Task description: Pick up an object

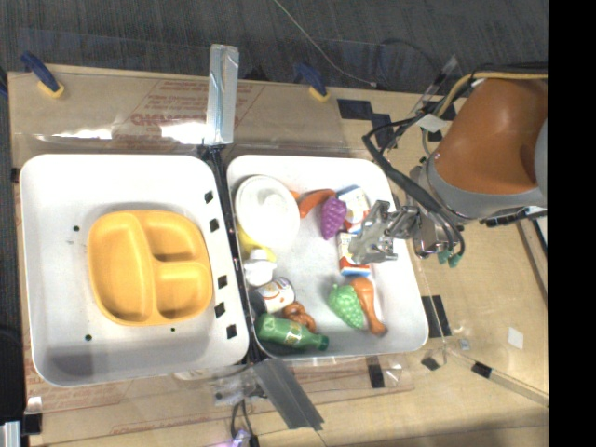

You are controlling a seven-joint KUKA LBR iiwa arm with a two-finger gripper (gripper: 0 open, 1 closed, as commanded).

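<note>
The hand (371, 240) hovers over a red-and-white carton (355, 250).

A: Camera setup?

B: One fixed camera, mounted above the bench (279, 96), looking down at a slant. Both white bins fit in frame: left bin (47, 194), right bin (396, 291).

A: Where do you enter?

B: My arm (489, 142) reaches in from the frame's right side. The view sits fairly near; bench edges and some floor show up top.
</note>
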